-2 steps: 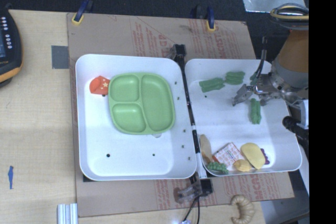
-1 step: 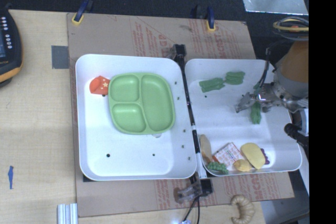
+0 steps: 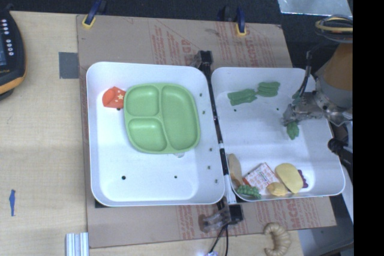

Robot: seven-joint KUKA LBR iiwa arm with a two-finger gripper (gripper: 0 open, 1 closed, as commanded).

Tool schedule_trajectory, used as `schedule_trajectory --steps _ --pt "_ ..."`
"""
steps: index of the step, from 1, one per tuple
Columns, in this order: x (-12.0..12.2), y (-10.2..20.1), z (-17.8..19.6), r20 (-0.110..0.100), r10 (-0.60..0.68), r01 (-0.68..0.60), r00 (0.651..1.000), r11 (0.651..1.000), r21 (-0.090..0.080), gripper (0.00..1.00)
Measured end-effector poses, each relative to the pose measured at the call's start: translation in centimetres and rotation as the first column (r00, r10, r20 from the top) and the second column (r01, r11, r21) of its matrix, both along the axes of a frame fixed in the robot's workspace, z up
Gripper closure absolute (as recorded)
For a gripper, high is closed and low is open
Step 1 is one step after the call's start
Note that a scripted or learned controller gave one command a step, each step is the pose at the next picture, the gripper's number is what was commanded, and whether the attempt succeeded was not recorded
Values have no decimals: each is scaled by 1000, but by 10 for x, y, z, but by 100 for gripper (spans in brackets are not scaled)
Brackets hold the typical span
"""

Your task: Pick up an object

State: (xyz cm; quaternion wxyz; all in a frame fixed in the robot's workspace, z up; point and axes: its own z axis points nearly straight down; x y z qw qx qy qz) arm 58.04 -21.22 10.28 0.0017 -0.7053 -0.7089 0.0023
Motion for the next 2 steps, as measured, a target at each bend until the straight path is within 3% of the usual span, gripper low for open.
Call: schedule_trajectory --steps 1,2 --pt "-27 21 21 -1 -2 2 1000 1000 2 100" --pt "-14 133 93 10 12 -12 1000 1000 4 100"
